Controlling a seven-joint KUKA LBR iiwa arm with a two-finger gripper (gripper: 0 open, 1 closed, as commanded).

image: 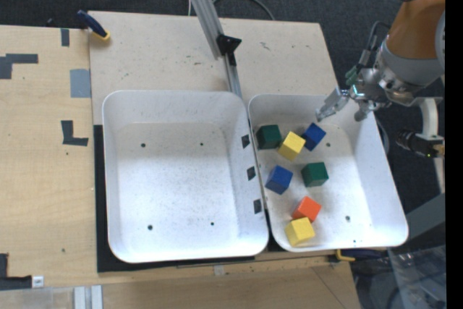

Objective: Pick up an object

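From the overhead camera this looks like the approach step, nothing grabbed yet. The gripper [327, 109] hangs over the far edge of the right bin [376, 177], tilted down toward the blocks. I can't tell whether the claw is apart or together at this angle.

Closest targets: a blue cube [314, 135] touching a yellow cube [292, 145], with a dark green cube [269, 136] just beside them. The next move calls for dropping straight onto one cube without bumping its neighbour.

The arm [416, 32] comes in from the right, orange band up, wrist angled left and down.
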